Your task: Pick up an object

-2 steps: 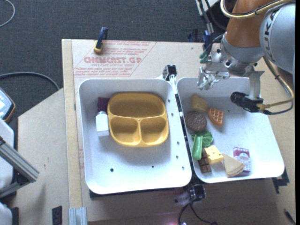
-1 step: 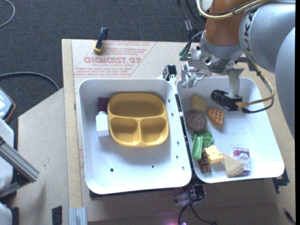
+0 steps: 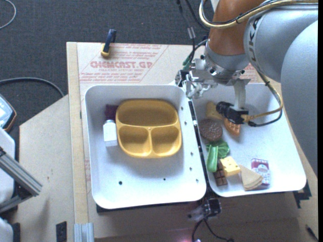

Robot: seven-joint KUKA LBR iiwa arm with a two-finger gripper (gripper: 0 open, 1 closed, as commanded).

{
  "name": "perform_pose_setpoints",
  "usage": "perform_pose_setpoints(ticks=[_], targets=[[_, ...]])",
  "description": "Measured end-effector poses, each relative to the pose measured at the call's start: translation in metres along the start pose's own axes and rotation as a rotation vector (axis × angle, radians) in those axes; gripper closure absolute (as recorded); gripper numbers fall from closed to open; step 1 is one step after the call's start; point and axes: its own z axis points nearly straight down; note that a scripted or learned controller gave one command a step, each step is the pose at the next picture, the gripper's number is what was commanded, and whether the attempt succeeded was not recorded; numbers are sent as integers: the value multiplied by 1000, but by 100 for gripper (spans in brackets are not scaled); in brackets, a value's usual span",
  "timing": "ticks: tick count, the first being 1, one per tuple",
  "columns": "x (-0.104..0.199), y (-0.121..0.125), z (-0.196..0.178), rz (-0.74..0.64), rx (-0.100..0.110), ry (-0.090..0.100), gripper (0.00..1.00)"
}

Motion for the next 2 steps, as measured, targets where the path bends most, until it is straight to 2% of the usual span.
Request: perform_pose_setpoints(ticks=[1,2], targets=[[-8,0,1,4,-2,-1,100],[-10,5,-19,2,-9,-1,100]])
